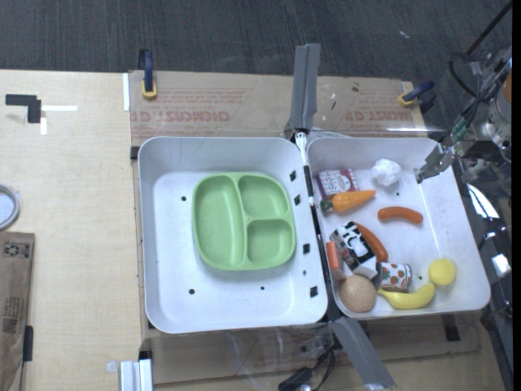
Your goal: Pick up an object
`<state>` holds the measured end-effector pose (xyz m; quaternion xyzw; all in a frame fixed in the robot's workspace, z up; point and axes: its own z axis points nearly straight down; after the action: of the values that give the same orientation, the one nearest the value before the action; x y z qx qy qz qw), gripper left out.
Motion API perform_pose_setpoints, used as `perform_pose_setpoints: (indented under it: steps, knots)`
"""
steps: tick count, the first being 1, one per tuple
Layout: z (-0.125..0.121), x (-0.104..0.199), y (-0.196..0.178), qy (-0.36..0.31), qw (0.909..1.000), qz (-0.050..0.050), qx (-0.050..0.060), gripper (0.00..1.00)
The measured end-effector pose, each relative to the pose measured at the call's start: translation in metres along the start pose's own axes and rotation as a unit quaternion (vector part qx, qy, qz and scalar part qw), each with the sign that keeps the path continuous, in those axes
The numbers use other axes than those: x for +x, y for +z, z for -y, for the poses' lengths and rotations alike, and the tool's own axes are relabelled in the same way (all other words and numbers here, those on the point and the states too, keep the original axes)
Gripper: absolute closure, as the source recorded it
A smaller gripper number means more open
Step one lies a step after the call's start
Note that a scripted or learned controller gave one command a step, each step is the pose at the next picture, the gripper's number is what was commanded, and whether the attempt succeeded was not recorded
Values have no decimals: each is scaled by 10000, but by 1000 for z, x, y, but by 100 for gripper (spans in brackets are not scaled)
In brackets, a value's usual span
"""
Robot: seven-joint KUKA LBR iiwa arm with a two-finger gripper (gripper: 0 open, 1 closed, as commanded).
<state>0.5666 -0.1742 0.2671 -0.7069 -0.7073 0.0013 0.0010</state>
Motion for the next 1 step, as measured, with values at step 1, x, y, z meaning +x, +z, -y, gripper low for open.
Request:
perform_pose_setpoints:
  steps: [1]
  knots:
    - [-37,-10,121,9,10000,-2,-1,0]
